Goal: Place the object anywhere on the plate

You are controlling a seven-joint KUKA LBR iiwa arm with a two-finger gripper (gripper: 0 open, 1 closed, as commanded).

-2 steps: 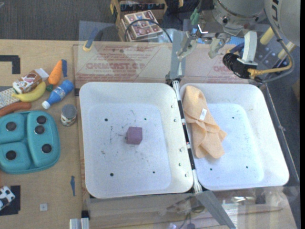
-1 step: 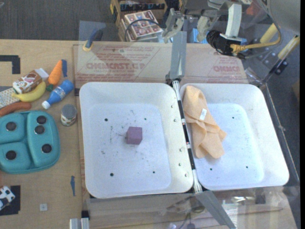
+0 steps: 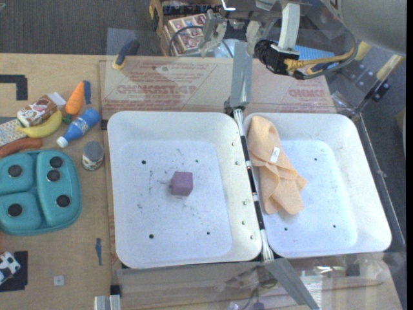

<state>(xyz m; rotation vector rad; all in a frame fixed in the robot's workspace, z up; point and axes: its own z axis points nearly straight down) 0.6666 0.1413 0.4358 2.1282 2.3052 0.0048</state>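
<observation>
1. The tabletop (image 3: 51, 66) is carrying two white bins side by side.
2. The left bin (image 3: 213, 241) is holding a small purple block (image 3: 181, 183) near its middle.
3. The right bin (image 3: 329, 228) is holding an orange cloth (image 3: 274, 166) by its left wall.
4. The pincer (image 3: 216, 28) is hanging beyond the bins' far edge; its opening cannot be told.

Pale wooden worktop (image 3: 51, 263) under even light, dark grey floor (image 3: 58, 11) at 12 o'clock, open cardboard box (image 3: 184, 18) of packets on it, flat cardboard sheet (image 3: 168, 89) behind the bins, black tape marks (image 3: 14, 86) at 9 o'clock
</observation>
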